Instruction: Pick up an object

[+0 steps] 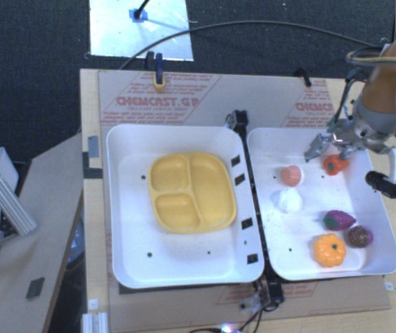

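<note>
While claw point(331, 150) state unclear: five toy foods, one yellow tray point(191, 191), two bins.

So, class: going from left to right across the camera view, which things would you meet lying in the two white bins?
Yellow divided tray → pink ball → orange pumpkin → dark red ball. The white piece, red-orange toy and purple toy overlap these in the order, so they are left out.
</note>
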